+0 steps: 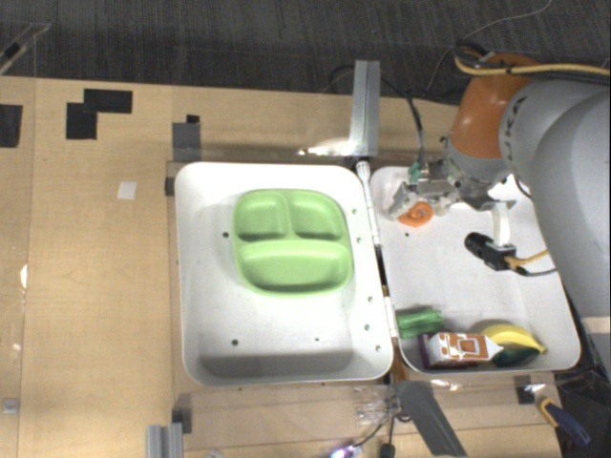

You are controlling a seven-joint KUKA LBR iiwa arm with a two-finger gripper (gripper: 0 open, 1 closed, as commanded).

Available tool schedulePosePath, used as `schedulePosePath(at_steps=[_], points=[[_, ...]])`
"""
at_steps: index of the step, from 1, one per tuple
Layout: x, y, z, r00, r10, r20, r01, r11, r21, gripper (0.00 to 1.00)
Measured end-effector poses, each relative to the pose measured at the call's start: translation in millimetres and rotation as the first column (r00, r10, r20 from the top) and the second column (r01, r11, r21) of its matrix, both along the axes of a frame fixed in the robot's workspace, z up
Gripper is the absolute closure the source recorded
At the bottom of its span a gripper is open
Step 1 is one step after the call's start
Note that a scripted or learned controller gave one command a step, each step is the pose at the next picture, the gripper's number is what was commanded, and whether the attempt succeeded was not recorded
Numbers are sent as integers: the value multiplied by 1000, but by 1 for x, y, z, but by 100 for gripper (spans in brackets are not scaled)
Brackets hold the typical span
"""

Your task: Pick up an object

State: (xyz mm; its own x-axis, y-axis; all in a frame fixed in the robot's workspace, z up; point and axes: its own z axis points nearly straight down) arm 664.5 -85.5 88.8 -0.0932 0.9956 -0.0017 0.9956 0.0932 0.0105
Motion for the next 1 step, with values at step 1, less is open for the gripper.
schedulePosePath(at_steps=[1], points=[[-51,20,98,998,-70,-3,70,998,1,0]])
